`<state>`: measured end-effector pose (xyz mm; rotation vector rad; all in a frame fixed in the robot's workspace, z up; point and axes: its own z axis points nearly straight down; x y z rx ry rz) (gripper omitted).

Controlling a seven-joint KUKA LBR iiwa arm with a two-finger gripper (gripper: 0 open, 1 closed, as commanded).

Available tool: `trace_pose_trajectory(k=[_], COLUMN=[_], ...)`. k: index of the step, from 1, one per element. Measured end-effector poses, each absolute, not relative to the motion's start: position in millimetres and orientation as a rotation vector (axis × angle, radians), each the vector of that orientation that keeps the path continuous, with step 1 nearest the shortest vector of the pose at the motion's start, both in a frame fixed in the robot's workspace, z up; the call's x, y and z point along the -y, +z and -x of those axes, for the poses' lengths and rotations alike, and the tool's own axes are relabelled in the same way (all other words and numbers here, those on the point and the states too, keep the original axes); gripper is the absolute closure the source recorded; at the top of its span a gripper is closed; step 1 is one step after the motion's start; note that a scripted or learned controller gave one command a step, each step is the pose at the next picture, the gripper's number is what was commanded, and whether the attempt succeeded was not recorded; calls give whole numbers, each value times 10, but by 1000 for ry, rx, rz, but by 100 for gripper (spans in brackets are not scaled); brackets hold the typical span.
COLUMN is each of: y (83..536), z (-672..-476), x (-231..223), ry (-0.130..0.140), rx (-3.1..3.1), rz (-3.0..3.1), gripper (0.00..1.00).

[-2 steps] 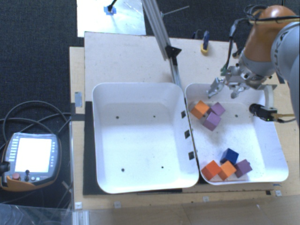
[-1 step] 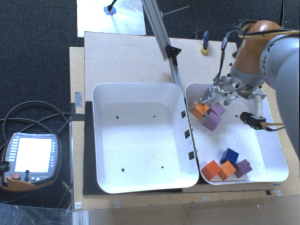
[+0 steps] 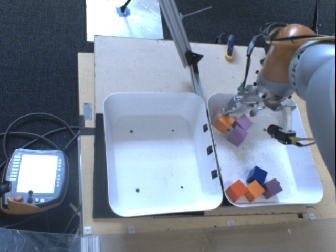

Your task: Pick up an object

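Observation:
In the right bin (image 3: 307, 185), near its upper left corner, an orange block (image 3: 224, 123) lies beside two purple blocks (image 3: 243, 122) (image 3: 237, 136). My gripper (image 3: 237, 105) hangs just above and behind this cluster, at the bin's far edge, with nothing visibly between its fingers. At the bin's front sit a blue block (image 3: 256, 175), two orange blocks (image 3: 237, 190) (image 3: 255, 189) and a purple block (image 3: 272, 188), packed close together.
The left bin (image 3: 113, 156) lies beside the right one, their rims touching in the middle. A slanted metal pole (image 3: 178, 30) comes down to the bins' shared far corner. A teach pendant (image 3: 34, 180) rests off the bench at the left.

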<state>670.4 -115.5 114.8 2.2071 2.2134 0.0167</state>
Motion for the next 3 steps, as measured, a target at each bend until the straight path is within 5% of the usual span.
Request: trace_pose_trajectory(k=[1, 3], y=[1247, 2445], z=[-6715, -6813], x=[1145, 1143], ry=[22, 9], rx=[-2215, -2222], rz=[-2205, -2210], gripper=[100, 100])
